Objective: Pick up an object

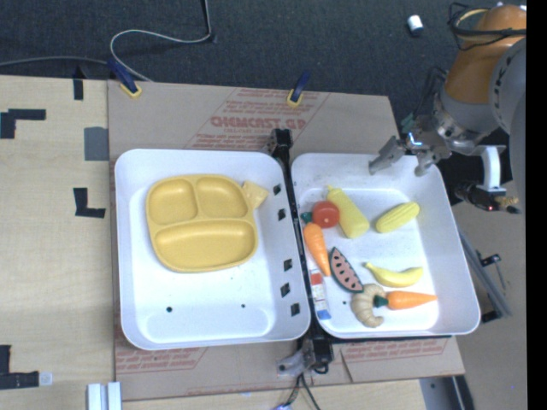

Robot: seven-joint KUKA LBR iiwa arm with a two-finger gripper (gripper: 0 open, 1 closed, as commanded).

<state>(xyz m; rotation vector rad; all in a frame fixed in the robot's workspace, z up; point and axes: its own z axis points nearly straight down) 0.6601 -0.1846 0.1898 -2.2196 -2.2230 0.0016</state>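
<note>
The likeliest object for the pick is judged to be the corn cob [398, 217], since it lies nearest the gripper [400, 155], in the far right part of the right bin [457, 254], well clear of its neighbours on most sides. The gripper is seen hovering over the bin's far right corner with its two fingers spread apart and nothing between them. For the step to be done well, the open fingers would best be brought down astride the cob's short axis, and a slight turn of the wrist may be needed, because the cob lies at a slant. Care should be taken that the yellow bottle-like toy [348, 212], just to its left, is not nudged.

Further toys are held in the same bin: a red tomato [325, 214] touching the bottle-like toy, a carrot [315, 248] along the left wall, a watermelon slice [344, 270], a banana [395, 273], a second carrot [410, 298] and a tan, knobbly piece [368, 304] at the near side. A small tube [318, 290] lies beside the left wall.

In the left bin [137, 254] a yellow divided plate [202, 222] is set, with a small yellow piece [254, 195] touching its far right corner.
</note>
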